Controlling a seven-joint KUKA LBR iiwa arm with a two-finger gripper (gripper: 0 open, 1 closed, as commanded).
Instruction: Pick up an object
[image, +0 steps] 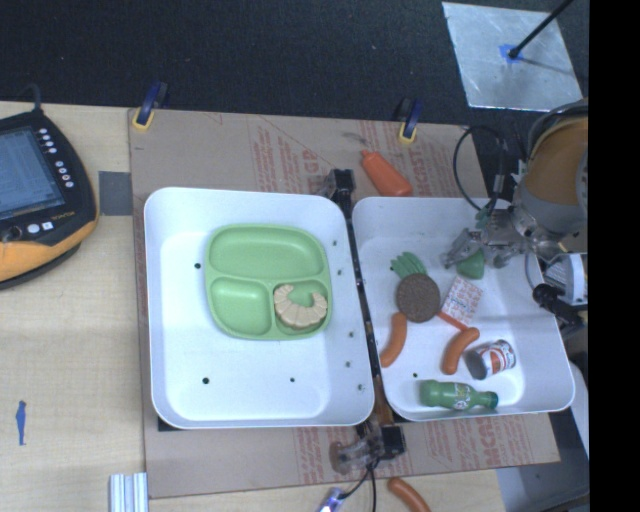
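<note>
A: Entry. Grey arm in from the right; its two-finger gripper (478, 252) sits low over the far right part of the right-hand shallow white bin (545, 400). A small green plastic piece (471, 266) lies at the fingertips. Is it held?

B: Cannot tell. The piece sits at or under the tips, but the slanted view does not show it pinched between them, nor whether the fingers are spread or closed. Logging grip state as undetermined.

A: Step in hand?

B: My judgement: the approach or grasp stage at that green piece. Nothing looks lifted clear of the bin floor.

A: Other candidates in the same bin?

B: A brown round disc with a green leafy top (416, 295) near the middle, two orange sausage-shaped toys (459, 349) toward the near side, a small red-and-white can (492, 357) beside them, and a green plastic bottle (456, 396) lying along the near edge. The left bin holds a light green divided plate (250, 270).

A: Next move calls for?

B: Probably confirming a firm pinch on the green piece, then a straight lift clear of the bin's right wall. If the tips only rest on it, it may slip away.
</note>
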